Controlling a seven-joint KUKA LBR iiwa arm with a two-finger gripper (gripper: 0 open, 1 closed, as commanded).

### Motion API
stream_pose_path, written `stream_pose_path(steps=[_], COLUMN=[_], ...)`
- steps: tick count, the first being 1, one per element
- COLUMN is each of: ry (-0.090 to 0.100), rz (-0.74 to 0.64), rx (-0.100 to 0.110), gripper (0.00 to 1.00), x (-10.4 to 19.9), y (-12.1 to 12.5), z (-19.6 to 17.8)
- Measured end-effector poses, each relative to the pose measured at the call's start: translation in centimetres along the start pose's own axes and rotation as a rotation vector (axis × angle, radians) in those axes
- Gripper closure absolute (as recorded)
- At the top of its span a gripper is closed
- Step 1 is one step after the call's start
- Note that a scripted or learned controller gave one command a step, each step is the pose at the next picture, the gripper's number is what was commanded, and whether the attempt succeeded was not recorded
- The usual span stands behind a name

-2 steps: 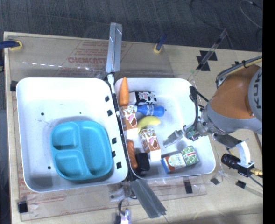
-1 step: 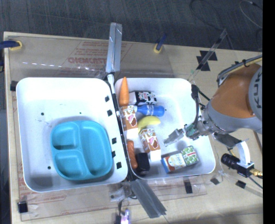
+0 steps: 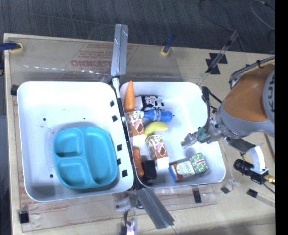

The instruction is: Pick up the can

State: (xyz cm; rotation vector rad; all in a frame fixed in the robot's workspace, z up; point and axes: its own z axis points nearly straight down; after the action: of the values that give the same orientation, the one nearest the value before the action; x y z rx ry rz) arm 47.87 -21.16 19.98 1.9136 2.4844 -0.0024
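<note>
- Camera view from above shows the gripper (image 3: 195, 137) low in the right bin (image 3: 192, 89), near its right wall, and just above and a little left of the can (image 3: 188, 166).
- Whether the two fingers are apart or together, I cannot tell; they look small and grey against the white floor, and nothing is seen between them.
- From where I stand, the can lies on its side at the front right corner of this bin, with a green and red label, tilted a bit, and close to the front wall.
- A small juice box (image 3: 156, 147) stands just left of it, and a black block (image 3: 149, 171) is further left; the banana (image 3: 156, 127) is behind.
- To do this step well, I think the arm should move toward the front, centre over the middle of the can, and turn so the fingers cross the round body.
- One risk is the front wall: a finger may hit it, or the can may roll away.
- Over in the left bin sits a blue tray (image 3: 85, 156), well apart.
</note>
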Motion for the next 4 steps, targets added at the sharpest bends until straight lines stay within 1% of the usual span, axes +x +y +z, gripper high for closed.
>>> stream_pose_path(steps=[1,2,4], ry=[0.0,0.007,0.008], rz=[0.0,0.048,0.058], rx=[0.0,0.006,0.007], gripper=[0.0,0.0,0.0], x=[0.0,0.2,0.2], y=[0.0,-0.2,-0.2], z=[0.0,2.5,2.9])
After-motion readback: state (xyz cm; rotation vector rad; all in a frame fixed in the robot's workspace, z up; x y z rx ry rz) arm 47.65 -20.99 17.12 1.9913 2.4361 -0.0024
